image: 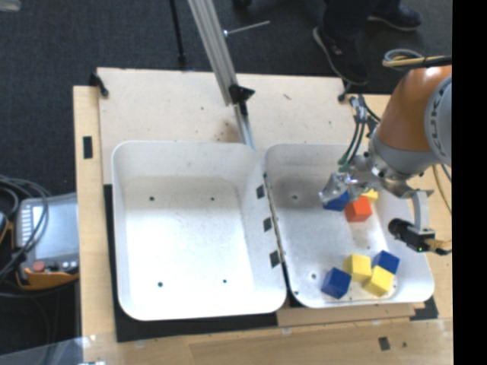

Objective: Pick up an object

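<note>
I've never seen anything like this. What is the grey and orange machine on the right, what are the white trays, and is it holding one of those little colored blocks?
You are looking down at a slant from one camera fixed above a workbench. The grey and orange machine is a robot arm reaching in from the right; its gripper is the grasping part at its tip. Two shallow white bins sit side by side: the left bin and the right bin. In the right bin, a blue block, an orange block and a yellow block lie right by the gripper. Near the front edge lie two more blue blocks and two yellow ones. Whether the gripper actually holds anything cannot be told from here.
</note>
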### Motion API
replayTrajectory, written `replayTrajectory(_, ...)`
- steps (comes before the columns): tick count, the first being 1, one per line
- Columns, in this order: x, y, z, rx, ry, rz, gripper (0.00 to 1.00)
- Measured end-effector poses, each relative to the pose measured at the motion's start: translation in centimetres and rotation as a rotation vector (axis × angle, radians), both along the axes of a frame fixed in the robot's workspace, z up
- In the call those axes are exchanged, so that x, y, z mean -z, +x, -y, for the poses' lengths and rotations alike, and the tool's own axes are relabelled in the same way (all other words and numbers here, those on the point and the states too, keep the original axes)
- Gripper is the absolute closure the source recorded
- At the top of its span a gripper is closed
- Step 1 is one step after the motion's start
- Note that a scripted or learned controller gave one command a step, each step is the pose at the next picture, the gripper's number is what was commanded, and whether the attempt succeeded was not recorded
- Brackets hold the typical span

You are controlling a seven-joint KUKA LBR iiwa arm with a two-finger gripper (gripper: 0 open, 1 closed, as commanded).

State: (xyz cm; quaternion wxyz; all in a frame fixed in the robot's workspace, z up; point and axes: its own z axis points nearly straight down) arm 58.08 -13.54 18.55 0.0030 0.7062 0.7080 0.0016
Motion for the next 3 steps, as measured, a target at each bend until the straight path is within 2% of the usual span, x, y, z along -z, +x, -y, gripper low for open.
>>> replayTrajectory(1,-4.6,0.4,0.8,0.0,0.0,-0.001,1.0)
replayTrajectory(2,-6.7,0.5,0.9,-0.002,0.001,-0.003,1.0)
replayTrajectory(3,-7.2,-0.5,-4.2,-0.004,0.003,-0.006,1.0)
